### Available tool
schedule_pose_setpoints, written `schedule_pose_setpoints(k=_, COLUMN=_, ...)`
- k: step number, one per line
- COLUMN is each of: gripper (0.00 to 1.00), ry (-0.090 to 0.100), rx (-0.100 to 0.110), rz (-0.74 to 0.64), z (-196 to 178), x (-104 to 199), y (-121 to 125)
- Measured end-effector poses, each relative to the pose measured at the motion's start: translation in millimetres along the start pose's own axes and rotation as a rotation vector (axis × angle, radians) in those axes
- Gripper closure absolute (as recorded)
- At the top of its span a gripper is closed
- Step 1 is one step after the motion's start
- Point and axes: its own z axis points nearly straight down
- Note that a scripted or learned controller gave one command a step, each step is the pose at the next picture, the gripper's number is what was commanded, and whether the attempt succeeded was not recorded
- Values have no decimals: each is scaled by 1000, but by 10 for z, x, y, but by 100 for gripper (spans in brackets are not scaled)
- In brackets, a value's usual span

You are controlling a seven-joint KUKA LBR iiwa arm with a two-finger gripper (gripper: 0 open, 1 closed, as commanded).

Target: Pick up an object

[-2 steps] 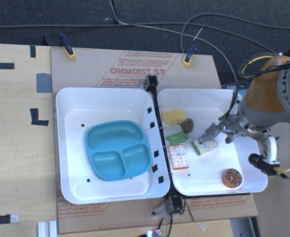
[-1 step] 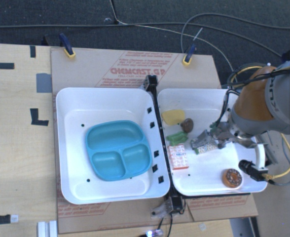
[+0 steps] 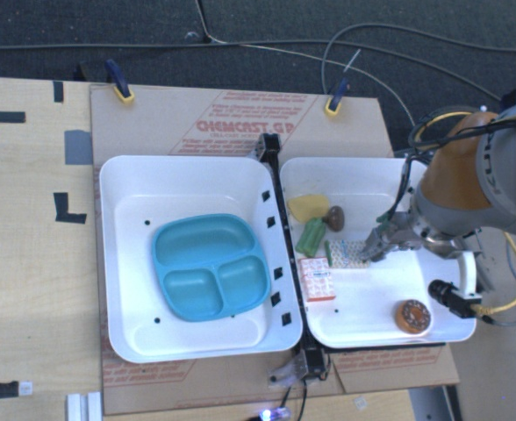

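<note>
The right bin (image 3: 372,323) holds a yellow piece (image 3: 308,207), a small brown ball (image 3: 335,218), a green block (image 3: 311,236), a red-and-white packet (image 3: 317,280), a patterned flat piece (image 3: 347,253) and a chocolate donut (image 3: 412,316). My gripper (image 3: 374,246) reaches in from the right and is low over the bin's middle, its tips at the right edge of the patterned piece. The arm's grey body and orange band (image 3: 455,174) stand above the bin's right side.
The left bin (image 3: 122,261) holds a blue divided plate (image 3: 211,266). A black divider (image 3: 280,235) runs between the bins. Cables loop over the dark floor behind, and two clamps (image 3: 120,90) pin the cardboard.
</note>
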Motion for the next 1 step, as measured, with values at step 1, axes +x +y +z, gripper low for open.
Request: schedule_pose_setpoints(k=1, gripper=100, ry=-1, rx=-7, rz=1, z=-535, x=52, y=101)
